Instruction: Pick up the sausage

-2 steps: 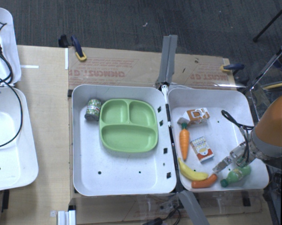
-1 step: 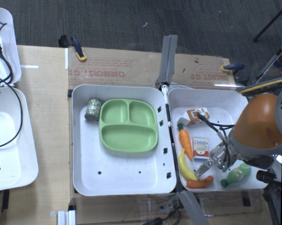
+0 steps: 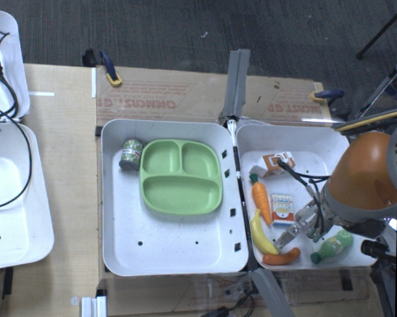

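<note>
The sausage [image 3: 281, 257], a short reddish-orange link, lies at the front edge of the right bin [image 3: 316, 147], just right of the banana's lower tip. My gripper [image 3: 291, 235] hangs low over the bin floor, right above and slightly behind the sausage, between the small carton and the green bottle. The grey wrist and orange band [image 3: 364, 173] rise to the right and hide part of the bin behind them.
In the right bin lie a carrot [image 3: 261, 199], a banana [image 3: 261, 233], a small yellow-and-blue carton [image 3: 282, 208], an orange box [image 3: 276, 164] and a green bottle [image 3: 332, 247]. The left bin [image 3: 118, 236] holds a green divided plate [image 3: 181, 177] and a small can [image 3: 130, 153].
</note>
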`<act>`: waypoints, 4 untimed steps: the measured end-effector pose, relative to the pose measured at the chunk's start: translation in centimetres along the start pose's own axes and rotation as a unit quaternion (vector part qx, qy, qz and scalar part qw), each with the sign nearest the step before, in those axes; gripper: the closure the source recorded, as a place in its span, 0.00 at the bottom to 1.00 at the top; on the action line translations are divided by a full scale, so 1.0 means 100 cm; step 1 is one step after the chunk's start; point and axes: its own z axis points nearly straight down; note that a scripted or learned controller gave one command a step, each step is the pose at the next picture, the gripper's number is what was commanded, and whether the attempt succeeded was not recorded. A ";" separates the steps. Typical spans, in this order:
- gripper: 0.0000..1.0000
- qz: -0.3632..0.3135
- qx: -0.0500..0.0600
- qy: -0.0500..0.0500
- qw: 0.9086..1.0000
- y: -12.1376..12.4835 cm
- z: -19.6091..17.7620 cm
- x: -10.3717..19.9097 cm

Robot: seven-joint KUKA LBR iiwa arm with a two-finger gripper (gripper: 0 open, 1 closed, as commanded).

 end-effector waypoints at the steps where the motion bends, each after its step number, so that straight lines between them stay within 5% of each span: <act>1: 0.00 0.049 0.000 -0.001 0.999 -0.035 0.000 -0.037; 2: 0.00 0.005 0.000 -0.002 1.000 -0.007 -0.166 -0.009; 3: 0.00 -0.037 0.000 -0.001 0.999 -0.004 -0.002 -0.004; 4: 1.00 -0.036 0.000 0.000 0.999 -0.003 -0.010 -0.004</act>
